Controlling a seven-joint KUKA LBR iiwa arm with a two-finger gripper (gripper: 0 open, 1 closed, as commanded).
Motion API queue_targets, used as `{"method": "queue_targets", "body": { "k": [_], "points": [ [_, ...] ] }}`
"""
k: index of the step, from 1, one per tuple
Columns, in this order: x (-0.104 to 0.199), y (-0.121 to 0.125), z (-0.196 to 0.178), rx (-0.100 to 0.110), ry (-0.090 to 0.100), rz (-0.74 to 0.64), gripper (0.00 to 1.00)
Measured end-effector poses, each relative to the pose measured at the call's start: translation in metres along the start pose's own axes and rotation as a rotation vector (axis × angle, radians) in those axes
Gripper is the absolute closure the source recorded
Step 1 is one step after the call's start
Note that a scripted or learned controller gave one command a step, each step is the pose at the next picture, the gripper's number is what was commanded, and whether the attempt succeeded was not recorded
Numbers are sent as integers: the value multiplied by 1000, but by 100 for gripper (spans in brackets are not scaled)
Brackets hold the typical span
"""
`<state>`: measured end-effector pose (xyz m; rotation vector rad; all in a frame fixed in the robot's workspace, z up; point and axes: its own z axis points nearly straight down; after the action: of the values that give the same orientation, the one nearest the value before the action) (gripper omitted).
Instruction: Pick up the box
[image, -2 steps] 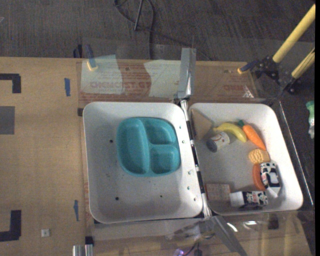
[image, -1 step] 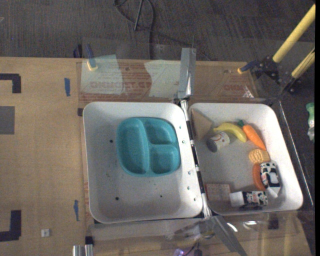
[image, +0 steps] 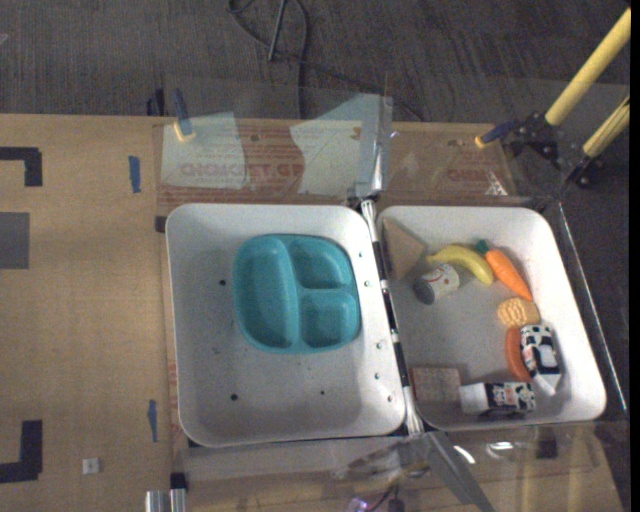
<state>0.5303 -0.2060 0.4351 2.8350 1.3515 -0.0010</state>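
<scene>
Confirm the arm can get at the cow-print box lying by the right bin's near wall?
Probably yes from above: nothing covers the box. Tight though, with the bin wall beside it and another carton at its end.

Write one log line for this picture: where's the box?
box : lying in right bin, near front-left corner | beside it: cow-print carton | teal plate : left bin | box not yet lifted

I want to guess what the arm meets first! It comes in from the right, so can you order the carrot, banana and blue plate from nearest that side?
1. Carrot, in the right bin.
2. Banana, just left of the carrot.
3. Blue plate, in the left bin.
</scene>
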Motion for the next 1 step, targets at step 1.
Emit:
{"method": "queue_targets", "body": {
  "k": [1],
  "points": [
    [46,52,0,-1,0,301,100]
  ]
}}
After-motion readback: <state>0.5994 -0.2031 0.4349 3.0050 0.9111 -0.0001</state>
